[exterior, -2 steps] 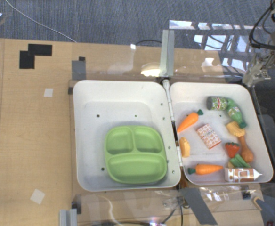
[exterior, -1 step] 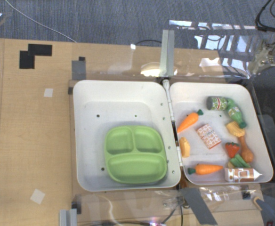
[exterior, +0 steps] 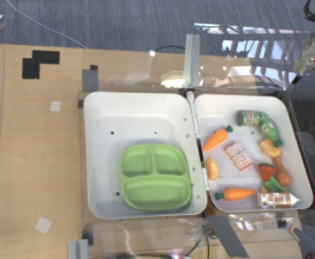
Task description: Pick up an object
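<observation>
Inside the right bin (exterior: 292, 124) you have the pickable toys: two carrots (exterior: 216, 139) (exterior: 238, 194), a patterned red-and-white packet (exterior: 238, 156), a green can (exterior: 250, 118), a banana piece (exterior: 212, 169) and a white bottle (exterior: 277, 200) at the near edge. Your left bin (exterior: 101, 112) carries a green divided tray (exterior: 155, 177). You cannot tell the pincer's state.

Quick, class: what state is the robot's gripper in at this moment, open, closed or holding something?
Gripper: at the view's upper right edge, beyond the right bin; open or shut cannot be told, and nothing shows in its grasp.
</observation>
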Controlling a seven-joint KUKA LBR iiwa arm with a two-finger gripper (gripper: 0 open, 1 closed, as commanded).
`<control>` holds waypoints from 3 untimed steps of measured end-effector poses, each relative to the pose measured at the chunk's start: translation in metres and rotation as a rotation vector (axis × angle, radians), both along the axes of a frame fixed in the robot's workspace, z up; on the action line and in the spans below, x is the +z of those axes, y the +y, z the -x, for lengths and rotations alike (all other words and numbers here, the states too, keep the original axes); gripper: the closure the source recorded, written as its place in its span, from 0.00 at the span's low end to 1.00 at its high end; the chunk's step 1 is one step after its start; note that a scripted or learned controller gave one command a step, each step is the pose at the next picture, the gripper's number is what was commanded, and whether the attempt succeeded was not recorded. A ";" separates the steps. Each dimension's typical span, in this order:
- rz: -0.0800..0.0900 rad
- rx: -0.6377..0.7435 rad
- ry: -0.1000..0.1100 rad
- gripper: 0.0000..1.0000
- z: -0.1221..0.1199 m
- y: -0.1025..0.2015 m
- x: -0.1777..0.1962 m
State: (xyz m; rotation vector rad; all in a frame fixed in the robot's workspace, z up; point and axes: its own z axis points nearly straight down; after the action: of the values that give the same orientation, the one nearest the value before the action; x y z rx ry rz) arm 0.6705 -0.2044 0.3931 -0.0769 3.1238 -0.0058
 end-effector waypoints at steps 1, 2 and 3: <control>-0.001 0.004 0.004 1.00 0.000 0.000 -0.003; 0.000 0.054 0.004 1.00 0.000 0.001 -0.002; 0.000 0.085 0.005 1.00 0.000 0.001 0.003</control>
State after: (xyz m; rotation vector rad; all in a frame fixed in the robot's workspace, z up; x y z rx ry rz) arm 0.6705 -0.2035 0.3965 -0.2092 3.1221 -0.0041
